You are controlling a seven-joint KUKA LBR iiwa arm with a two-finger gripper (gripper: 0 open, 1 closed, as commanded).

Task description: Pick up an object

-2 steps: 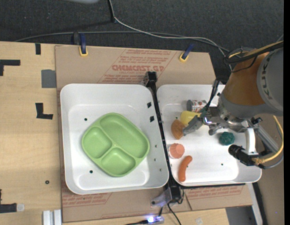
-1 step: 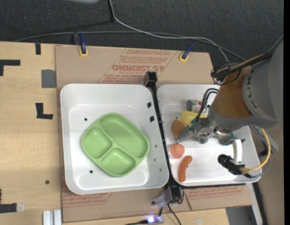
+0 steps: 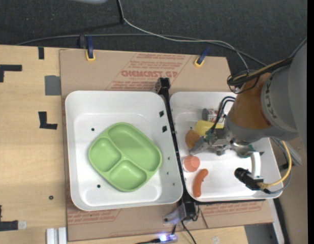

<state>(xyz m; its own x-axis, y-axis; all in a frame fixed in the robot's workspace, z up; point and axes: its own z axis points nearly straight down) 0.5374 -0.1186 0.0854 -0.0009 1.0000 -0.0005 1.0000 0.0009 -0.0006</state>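
My gripper (image 3: 201, 145) is low in the right bin (image 3: 258, 193), at its left-middle, with the grey arm and orange band (image 3: 248, 111) coming in from the right. A yellow object (image 3: 203, 127) lies just above the gripper, partly hidden by it. A brown-orange piece (image 3: 190, 136) sits right beside the gripper's tip, touching or nearly so. Below it lies a small pink round object (image 3: 191, 162). An orange sausage-shaped object (image 3: 199, 182) lies nearer the front wall. Nothing shows as lifted.
The left bin (image 3: 75, 111) holds a green divided plate (image 3: 125, 156). A black divider clip (image 3: 163, 85) sits where the two bins meet. Cables (image 3: 263, 182) hang off the wrist over the right bin's right side. Cardboard (image 3: 147, 70) lies under both bins.
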